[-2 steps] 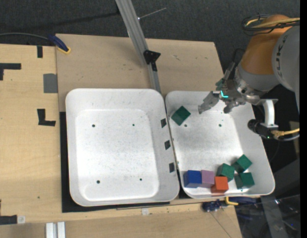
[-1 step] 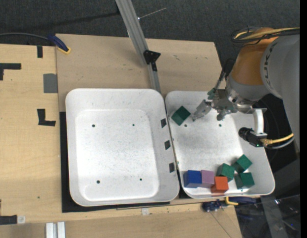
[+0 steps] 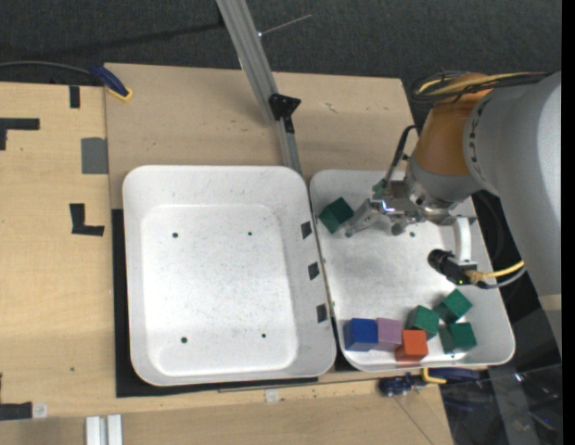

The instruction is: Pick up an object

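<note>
Wooden surface, two white bins side by side, arm coming in from the right of the frame.

Left bin has no blocks in it; right bin holds them all. Tool sits low over the upper part of the right bin (can't tell if it's open or closed, too blurry). Closest pick looks like the lone green block, just left of the tool, apart from it as far as I can see. Count: four green blocks total, three of them bunched at lower right with one blue block, one purple block, one orange block.
</note>
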Controlling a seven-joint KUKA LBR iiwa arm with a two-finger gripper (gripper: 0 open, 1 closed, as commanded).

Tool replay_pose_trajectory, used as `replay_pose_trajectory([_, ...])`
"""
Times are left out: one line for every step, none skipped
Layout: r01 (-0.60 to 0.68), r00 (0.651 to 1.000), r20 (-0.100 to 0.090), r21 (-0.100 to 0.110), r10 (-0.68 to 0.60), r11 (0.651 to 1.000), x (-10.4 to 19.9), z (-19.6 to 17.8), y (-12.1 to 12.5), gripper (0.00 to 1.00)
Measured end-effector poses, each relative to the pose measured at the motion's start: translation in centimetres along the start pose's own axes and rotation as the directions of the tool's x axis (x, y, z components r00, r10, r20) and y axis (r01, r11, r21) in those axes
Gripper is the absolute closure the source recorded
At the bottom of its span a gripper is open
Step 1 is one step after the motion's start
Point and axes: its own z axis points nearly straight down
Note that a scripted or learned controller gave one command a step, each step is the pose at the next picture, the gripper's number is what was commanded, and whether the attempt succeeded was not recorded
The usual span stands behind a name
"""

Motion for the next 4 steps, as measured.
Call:
replay_pose_trajectory([0.0, 1.0, 0.001, -0.004, 0.0, 1.0, 0.1, 0.8, -0.1, 0.0])
replay_pose_trajectory([0.001, 1.0, 0.0, -0.004, -0.001, 1.0, 0.1, -0.2, 0.0, 1.0])
replay_pose_trajectory([-0.001, 1.0, 0.001, -0.012, 0.001, 1.0, 0.1, -6.5, -0.3, 1.0])
replay_pose_trajectory([0.0, 1.0, 0.0, -0.011, 0.0, 1.0, 0.1, -10.8, -0.2, 1.0])
